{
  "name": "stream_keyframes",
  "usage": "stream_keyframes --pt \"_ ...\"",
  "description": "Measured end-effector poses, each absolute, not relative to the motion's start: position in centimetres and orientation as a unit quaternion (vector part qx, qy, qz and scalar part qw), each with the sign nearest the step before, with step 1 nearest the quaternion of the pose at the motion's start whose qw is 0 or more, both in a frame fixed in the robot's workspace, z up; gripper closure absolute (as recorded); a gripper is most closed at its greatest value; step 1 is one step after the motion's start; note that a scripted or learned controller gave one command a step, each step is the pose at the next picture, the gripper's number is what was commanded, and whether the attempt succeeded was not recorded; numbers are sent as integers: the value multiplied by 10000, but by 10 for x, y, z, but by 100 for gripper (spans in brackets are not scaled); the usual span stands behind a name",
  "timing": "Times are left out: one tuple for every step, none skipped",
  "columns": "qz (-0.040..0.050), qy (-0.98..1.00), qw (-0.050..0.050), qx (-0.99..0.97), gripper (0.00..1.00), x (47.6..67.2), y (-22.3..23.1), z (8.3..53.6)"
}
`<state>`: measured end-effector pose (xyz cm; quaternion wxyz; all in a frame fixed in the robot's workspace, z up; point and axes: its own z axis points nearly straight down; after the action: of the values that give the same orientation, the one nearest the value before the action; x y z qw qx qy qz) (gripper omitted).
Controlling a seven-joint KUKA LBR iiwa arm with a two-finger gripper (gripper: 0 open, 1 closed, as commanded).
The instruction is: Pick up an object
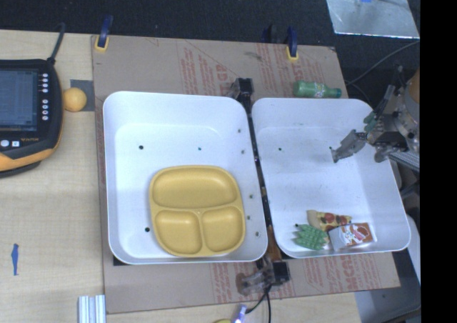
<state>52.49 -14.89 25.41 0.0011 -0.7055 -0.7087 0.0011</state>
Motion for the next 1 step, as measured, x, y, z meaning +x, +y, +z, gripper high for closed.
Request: stream_keyframes --pt "25 -7094 24 -7048 0 562 -147 95"
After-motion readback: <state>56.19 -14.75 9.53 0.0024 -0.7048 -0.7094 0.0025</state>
